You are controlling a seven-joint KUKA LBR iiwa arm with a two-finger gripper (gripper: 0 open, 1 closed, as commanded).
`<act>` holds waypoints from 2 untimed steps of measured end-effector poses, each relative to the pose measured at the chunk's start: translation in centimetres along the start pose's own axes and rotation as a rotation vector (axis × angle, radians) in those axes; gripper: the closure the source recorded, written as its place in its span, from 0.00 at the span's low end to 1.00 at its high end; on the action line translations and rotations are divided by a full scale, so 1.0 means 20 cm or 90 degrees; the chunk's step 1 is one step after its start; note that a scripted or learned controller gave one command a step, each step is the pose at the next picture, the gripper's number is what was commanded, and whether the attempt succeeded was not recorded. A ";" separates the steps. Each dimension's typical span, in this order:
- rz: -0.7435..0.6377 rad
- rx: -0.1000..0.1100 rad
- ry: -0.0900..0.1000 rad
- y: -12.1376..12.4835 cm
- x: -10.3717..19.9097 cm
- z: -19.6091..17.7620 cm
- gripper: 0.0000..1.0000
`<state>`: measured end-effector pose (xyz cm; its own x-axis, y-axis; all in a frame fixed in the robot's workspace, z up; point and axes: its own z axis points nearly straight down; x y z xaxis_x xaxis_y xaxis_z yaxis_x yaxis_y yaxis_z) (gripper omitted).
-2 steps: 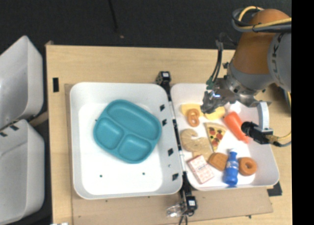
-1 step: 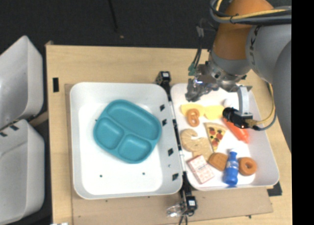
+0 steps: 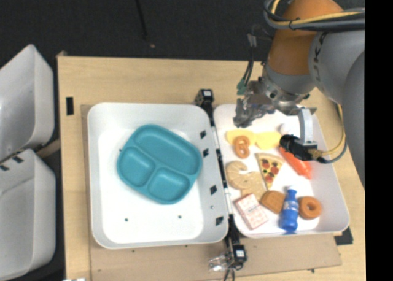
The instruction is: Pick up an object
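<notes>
My end effector (image 3: 244, 119) hangs low over the far left corner of the white plastic right-hand bin (image 3: 339, 211), close to the wall it shares with its neighbour. It is a dark cluster from this angle, and I cannot tell whether it is apart or together; nothing shows gripped in it.

The closest candidate is the small brown pretzel-shaped toy (image 3: 241, 146). It lies just toward the near edge of the bin from the end effector, and partly on the flat pale-yellow slab (image 3: 263, 137). The slab's long axis runs across the bin, away from the shared wall. I judge the move to be a short shift toward the near side and then straight down. The pretzel is roundish, so wrist angle should matter little.

Further out lie the tan bitten cookie (image 3: 242, 175), the triangular pizza slice toy (image 3: 269, 169) and the orange carrot-like stick (image 3: 299, 165). Along the near wall are the pink-and-white carton (image 3: 252, 210), the brown nugget (image 3: 272, 200), the blue bottle (image 3: 290, 211) and the brown doughnut (image 3: 311, 207).

The white left-hand bin (image 3: 104, 212) holds a teal divided plate (image 3: 159, 163), well apart from the end effector. Both bins sit on the light wooden table (image 3: 73, 77).
</notes>
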<state>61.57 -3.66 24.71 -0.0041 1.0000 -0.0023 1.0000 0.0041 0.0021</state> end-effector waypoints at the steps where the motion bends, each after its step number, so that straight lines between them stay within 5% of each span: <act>1: 0.000 0.002 0.000 -0.06 0.05 0.00 1.00; 2: 0.003 0.000 0.000 -0.03 0.02 -0.02 1.00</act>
